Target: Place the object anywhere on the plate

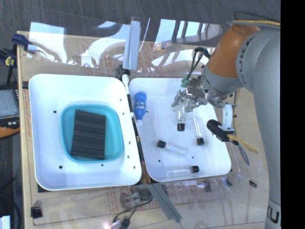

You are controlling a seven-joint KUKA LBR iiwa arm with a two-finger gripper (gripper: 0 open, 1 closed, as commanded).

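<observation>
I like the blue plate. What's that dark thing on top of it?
A dark ribbed block lies flat on the blue plate, which sits in the left bin. The block covers the plate's middle, so what lies beneath it can't be seen.

The teal plate (pixel 114 132) is sitting flat in the left bin (pixel 43 89), about midway between that bin's edges; it is a rounded square with a raised rim. A dark ribbed block (pixel 89 133) is lying flat on it, covering most of its floor and sitting a little askew. In the right bin (pixel 157 87), a small blue bottle (pixel 139 105) is lying on its side against the left edge. Four clear tubes with black caps are lying scattered there: one (pixel 180 120) and another (pixel 198 130) near the middle, a third (pixel 171 148) below them, and a fourth (pixel 183 170) along the near edge.
</observation>
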